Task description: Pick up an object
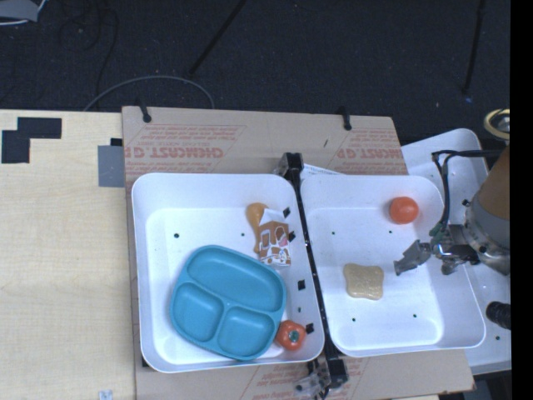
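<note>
My gripper [430,257] hangs over the right part of the right bin [391,340], open, with nothing between its fingers. A beige, flat lump [364,281] lies on the bin floor just left of it, a short gap away. An orange ball [404,210] rests near the bin's far wall, up and to the left of the gripper. In the left bin [154,223] lie a blue divided plate [226,302], a small red tomato-like piece [290,335], a brown-and-white patterned packet [273,244] and a tan piece [256,215].
A raised divider [306,257] separates the two bins. Brown cardboard [250,144] lies under them, and a pale wooden bench top [58,265] extends to the left. The arm's grey body with its orange band [500,198] stands at the right edge.
</note>
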`<state>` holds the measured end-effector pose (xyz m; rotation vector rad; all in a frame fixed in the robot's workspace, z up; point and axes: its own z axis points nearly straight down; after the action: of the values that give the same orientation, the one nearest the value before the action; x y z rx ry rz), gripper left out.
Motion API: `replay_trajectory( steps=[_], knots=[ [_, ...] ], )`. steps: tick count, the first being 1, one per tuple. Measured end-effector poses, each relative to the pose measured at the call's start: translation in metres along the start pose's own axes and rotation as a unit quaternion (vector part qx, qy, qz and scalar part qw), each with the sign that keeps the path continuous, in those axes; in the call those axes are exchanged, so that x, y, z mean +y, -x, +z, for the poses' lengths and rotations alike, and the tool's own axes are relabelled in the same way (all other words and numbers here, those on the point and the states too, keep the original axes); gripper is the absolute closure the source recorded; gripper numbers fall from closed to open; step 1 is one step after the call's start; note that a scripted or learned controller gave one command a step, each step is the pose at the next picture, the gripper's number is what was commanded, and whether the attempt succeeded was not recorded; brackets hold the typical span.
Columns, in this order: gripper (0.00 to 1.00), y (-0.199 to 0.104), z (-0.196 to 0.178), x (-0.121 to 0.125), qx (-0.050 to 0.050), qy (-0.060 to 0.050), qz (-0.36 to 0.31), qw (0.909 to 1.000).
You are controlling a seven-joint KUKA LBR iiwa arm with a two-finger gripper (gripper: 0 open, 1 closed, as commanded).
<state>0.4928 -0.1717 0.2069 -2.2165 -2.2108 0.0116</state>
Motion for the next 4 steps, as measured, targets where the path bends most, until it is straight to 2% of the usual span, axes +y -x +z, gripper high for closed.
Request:
replay_trajectory(
  steps=[1, 2, 3, 4],
  knots=[
    [0.00, 0.000, -0.005, 0.003, -0.001, 0.006, -0.001, 1.0000],
    [0.00, -0.004, 0.039, 0.000, 0.000, 0.003, -0.001, 1.0000],
    [0.00, 0.001, 0.101, -0.002, 0.000, 0.002, -0.001, 1.0000],
    [0.00, 0.001, 0.117, 0.000, 0.000, 0.006, -0.001, 1.0000]
  ],
)
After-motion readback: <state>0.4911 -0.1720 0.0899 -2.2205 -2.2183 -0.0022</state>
